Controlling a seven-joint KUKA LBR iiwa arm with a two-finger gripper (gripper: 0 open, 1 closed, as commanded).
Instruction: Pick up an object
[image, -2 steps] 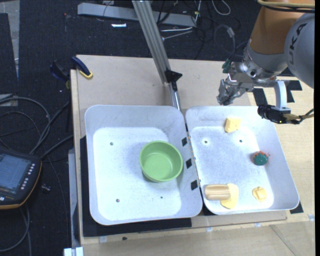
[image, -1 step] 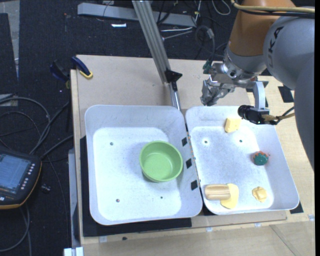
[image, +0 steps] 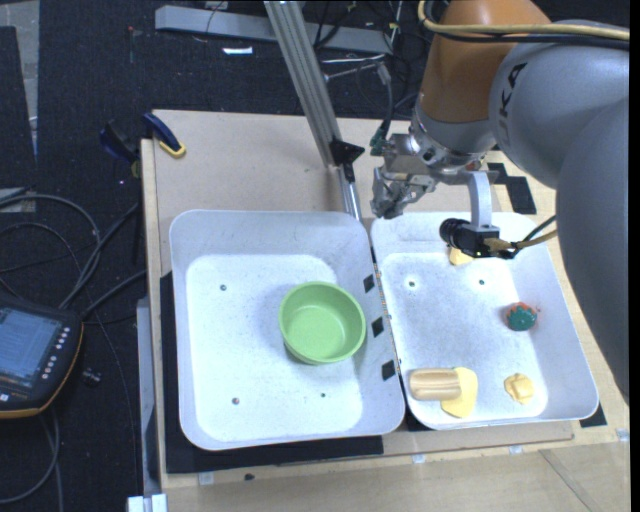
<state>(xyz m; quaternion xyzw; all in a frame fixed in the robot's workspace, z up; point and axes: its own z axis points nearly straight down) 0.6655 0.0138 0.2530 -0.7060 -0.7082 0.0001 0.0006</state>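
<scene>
Two bins, nothing lifted yet: the approach step is in hand.

The end effector (image: 398, 200) hangs over the right bin's (image: 560, 300) far-left corner; whether it is open I cannot tell, and nothing shows in it. Next it must descend squarely over one object, perhaps the teal toy (image: 520, 318).

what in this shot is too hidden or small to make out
- End effector, camera view: small and dark above the far rim of the right bin; whether it is open or shut cannot be told.
- Yellow piece: mostly covered by a black part hanging from the arm; its shape is unclear.
- Teal object: too small to identify.
- Small yellow object: too small to identify.
</scene>
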